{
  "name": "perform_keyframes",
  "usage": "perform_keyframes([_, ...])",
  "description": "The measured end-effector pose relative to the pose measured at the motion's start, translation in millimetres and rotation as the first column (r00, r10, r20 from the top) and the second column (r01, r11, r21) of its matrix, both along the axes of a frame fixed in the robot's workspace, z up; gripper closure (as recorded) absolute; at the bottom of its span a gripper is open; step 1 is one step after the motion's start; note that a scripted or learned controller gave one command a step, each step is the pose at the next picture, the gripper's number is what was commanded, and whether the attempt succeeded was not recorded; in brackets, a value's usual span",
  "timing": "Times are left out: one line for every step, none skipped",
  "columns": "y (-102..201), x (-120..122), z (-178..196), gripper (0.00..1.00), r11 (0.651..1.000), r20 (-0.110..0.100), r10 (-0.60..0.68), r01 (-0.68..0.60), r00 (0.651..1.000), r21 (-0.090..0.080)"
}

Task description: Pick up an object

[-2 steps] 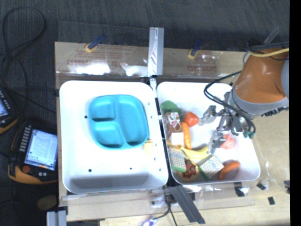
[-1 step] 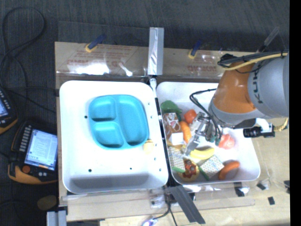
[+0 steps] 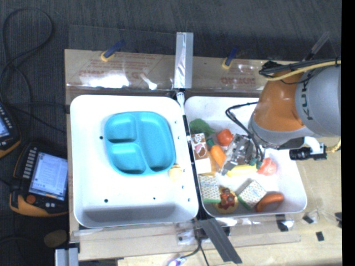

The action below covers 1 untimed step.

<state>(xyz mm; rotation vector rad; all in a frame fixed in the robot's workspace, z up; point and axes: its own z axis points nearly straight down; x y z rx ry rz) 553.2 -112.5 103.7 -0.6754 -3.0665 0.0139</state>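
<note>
A: We note the bench (image 3: 127, 65), a brown board with a clear sheet taped along its far edge.

B: We record two white bins directly on it, side by side and touching: the left bin (image 3: 89, 198) and the right bin (image 3: 294, 195). Two clips (image 3: 112, 50) sit at the far edge.

Readable marks on the arm and the bench

On the grey arm (image 3: 324, 101) we can read white letters "KU" at the right edge, probably the start of the maker's name, cut by the frame. On the clear sheet (image 3: 166, 71) behind the bins we see faint reddish print, mirrored or too pale, and we cannot read it. The handheld screen (image 3: 47, 176) at the left glows with lines of text too small to tell. The small packets (image 3: 201, 146) in the right bin carry pictures, no legible words.
</note>
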Motion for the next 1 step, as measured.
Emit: perform_keyframes([47.6, 24.9, 76.1, 1.00, 0.938, -0.001, -0.346, 0.346, 0.938, 0.003])
